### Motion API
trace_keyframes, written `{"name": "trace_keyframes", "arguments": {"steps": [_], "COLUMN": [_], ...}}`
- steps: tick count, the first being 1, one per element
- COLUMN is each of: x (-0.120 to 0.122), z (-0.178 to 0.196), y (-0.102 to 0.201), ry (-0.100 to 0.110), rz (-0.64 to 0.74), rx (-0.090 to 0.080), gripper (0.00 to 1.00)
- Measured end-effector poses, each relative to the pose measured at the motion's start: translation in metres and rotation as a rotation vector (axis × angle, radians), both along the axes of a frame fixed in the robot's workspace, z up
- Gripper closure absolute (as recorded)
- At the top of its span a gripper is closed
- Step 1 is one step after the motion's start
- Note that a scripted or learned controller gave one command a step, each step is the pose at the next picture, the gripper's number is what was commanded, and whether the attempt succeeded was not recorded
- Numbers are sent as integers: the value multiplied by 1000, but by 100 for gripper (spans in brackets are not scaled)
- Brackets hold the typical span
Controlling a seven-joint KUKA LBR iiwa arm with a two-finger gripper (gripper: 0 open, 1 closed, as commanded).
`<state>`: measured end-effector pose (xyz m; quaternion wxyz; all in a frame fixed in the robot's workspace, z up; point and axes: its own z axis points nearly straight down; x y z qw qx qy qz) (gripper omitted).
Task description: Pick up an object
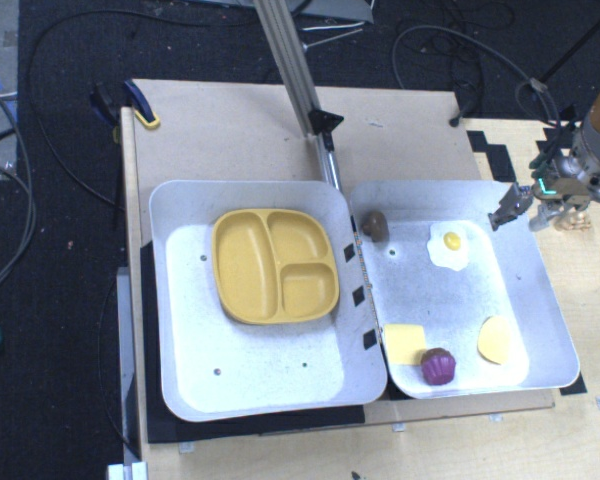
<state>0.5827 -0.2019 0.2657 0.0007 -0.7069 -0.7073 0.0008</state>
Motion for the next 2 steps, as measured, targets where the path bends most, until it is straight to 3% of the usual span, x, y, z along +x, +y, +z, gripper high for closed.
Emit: {"name": "trace_keyframes", "arguments": {"steps": [1,2], "x": [1,10], "z": [1,-53], "y": [0,-4], "ry": [-3,2], "rz": [0,0], "rx": [-1,0], "gripper": [0,0]}}
